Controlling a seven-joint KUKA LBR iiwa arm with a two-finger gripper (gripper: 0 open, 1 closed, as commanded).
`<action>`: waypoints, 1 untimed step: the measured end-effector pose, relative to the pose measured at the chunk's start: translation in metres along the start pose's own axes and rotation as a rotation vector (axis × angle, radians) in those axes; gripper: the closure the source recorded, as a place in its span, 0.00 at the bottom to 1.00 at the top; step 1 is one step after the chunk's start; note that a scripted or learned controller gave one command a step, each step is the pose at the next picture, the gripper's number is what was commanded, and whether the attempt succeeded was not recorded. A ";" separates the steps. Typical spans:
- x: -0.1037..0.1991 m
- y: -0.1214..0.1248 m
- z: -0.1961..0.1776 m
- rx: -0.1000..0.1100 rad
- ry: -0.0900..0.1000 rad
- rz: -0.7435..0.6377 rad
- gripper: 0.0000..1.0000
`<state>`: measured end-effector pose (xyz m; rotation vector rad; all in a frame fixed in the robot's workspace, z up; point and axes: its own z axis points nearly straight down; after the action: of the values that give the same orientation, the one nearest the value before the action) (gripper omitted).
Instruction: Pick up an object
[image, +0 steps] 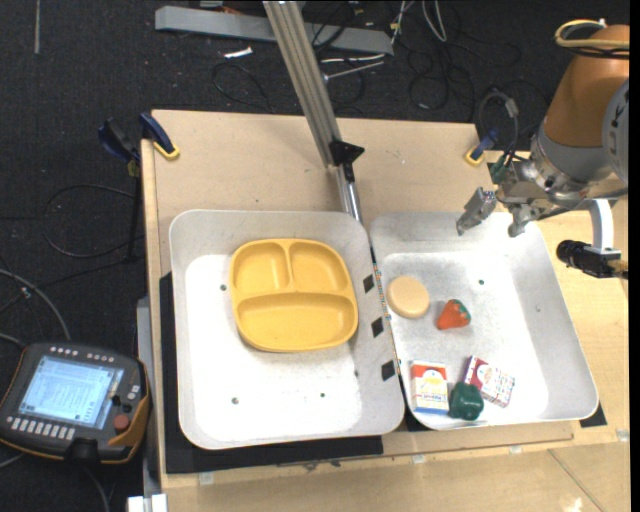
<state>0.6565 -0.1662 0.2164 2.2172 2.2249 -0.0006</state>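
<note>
End effector (497, 213) above strawberry (453, 315)

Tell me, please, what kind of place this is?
Probably a robot lab or test bench. A robot arm reaches over two white bins, a control tablet lies beside the bench, and loose cables run over the dark floor.

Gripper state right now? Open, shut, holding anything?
Gripper: open, fingers spread with nothing between them, poised over the far edge of the right bin.
</note>
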 end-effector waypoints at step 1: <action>0.000 0.000 0.000 0.000 0.000 0.000 0.00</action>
<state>0.6565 -0.1662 0.2164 2.2173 2.2251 -0.0013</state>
